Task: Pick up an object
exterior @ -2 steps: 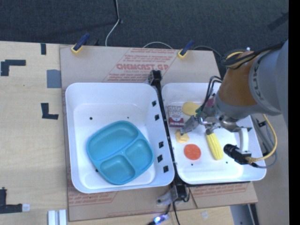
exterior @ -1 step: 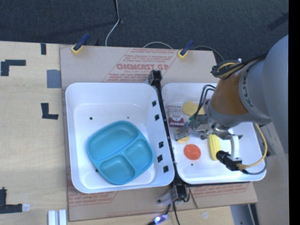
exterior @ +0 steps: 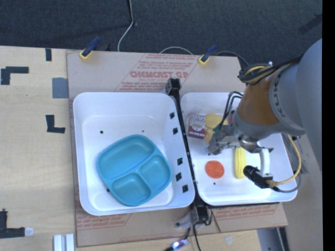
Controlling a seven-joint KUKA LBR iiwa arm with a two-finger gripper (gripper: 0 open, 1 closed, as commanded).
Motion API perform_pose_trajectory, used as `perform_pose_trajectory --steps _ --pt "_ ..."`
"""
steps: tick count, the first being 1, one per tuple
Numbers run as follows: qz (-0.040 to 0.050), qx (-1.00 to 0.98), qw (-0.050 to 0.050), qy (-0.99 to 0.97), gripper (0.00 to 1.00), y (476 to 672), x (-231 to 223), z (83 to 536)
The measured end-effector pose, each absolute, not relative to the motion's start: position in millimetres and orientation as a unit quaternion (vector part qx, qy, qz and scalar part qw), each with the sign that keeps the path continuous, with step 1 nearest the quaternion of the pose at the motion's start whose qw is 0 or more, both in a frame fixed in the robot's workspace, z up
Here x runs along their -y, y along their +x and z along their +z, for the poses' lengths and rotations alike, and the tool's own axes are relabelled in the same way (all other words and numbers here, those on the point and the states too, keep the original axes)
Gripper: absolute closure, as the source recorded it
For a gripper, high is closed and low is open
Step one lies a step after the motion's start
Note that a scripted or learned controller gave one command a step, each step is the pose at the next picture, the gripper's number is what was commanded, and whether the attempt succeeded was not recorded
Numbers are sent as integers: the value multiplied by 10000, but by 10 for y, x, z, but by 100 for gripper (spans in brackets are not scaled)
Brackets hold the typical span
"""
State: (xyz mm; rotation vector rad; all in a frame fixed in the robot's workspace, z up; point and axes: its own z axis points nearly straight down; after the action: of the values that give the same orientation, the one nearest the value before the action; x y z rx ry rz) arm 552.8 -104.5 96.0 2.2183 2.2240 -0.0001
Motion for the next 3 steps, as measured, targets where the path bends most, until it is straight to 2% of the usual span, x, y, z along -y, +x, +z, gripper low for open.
perform_pose_trajectory --steps 3 --pt "13 -7076 19 7066 100 5667 1044 2689"
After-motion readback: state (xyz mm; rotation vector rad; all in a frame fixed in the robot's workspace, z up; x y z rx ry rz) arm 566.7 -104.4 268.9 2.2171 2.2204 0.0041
